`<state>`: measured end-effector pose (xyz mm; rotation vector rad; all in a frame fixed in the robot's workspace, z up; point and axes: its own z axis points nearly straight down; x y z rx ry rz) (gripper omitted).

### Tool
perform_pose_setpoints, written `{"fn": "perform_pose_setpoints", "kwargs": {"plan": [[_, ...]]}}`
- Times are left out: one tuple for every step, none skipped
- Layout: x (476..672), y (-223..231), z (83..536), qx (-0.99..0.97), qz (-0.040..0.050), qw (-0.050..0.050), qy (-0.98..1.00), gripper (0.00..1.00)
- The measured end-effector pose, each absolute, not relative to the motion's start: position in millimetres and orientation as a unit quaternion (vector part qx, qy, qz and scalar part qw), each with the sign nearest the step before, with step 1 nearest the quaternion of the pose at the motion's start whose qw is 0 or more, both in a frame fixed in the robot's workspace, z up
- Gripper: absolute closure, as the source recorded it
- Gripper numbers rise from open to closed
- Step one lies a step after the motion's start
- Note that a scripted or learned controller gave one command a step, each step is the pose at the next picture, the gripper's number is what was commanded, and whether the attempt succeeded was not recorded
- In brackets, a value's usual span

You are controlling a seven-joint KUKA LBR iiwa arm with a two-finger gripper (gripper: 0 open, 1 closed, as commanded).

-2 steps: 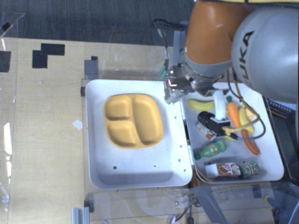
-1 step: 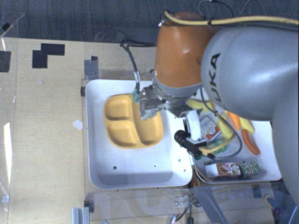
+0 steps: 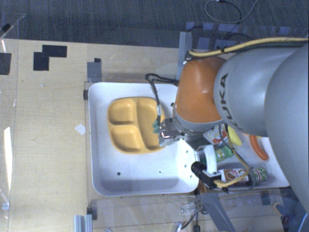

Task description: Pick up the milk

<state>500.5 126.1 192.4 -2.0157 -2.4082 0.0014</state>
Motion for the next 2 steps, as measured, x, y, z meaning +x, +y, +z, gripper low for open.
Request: {"fn": "perform_pose_setpoints", "kwargs": {"plan": [[487.6, 192.7, 251.2, -0.611, -0.0024, -0.001, -0.791, 1.0], [489.3, 192.5, 262.1, -0.611, -0.0044, -0.002, -0.791, 1.0]]}}
